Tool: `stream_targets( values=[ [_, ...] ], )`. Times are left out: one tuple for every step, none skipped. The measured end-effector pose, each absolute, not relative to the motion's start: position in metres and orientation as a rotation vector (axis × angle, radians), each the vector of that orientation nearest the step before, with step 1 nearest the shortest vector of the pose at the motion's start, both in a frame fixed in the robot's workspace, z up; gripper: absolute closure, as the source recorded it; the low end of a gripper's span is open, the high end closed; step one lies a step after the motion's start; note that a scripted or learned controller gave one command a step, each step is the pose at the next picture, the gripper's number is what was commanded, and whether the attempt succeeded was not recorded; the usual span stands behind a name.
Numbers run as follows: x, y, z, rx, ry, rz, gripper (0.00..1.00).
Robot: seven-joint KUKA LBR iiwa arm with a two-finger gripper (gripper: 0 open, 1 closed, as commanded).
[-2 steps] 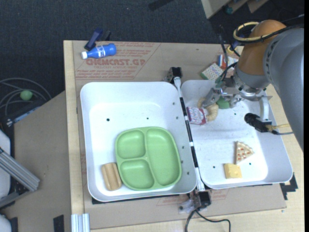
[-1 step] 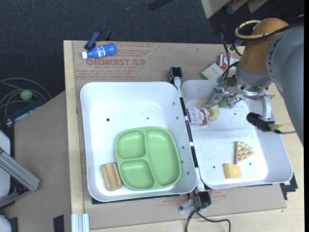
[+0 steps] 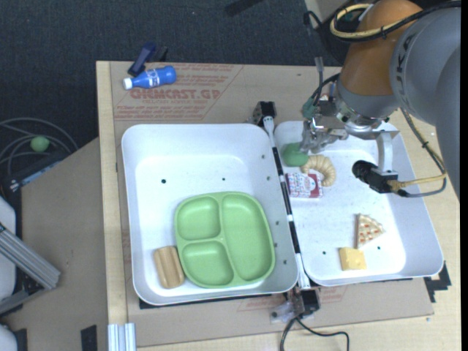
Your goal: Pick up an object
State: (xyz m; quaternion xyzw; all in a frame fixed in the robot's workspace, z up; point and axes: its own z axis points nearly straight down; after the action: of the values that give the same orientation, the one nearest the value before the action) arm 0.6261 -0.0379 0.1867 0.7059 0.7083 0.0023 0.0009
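Note:
My gripper [image 3: 316, 139] hangs low over the back left part of the right bin [image 3: 409, 265]. Directly under it lie a small green piece [image 3: 294, 154] and a tan croissant [image 3: 322, 168], which touch each other. A red and white packet [image 3: 303, 185] lies just in front of them by the bin's left wall. Nearer the front of that bin are a pizza slice [image 3: 368, 229] and a yellow cheese cube [image 3: 352, 259]. No object shows lifted off the bin floor.
The left bin [image 3: 146, 159] holds a green divided plate [image 3: 221, 238] and a tan bread slice [image 3: 169, 266]. A blue bottle [image 3: 150, 77] lies on the bench behind the bins. A black plug on a cable [image 3: 374, 174] hangs over the right bin.

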Motion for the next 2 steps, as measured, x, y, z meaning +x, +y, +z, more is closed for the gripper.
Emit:
stream_targets(
  values=[
    [0.625, -0.04, 0.185, 2.221, 2.222, 0.0, 0.0],
    [0.605, -0.099, 0.102, 2.224, 2.22, -0.004, 0.0]
  ],
)
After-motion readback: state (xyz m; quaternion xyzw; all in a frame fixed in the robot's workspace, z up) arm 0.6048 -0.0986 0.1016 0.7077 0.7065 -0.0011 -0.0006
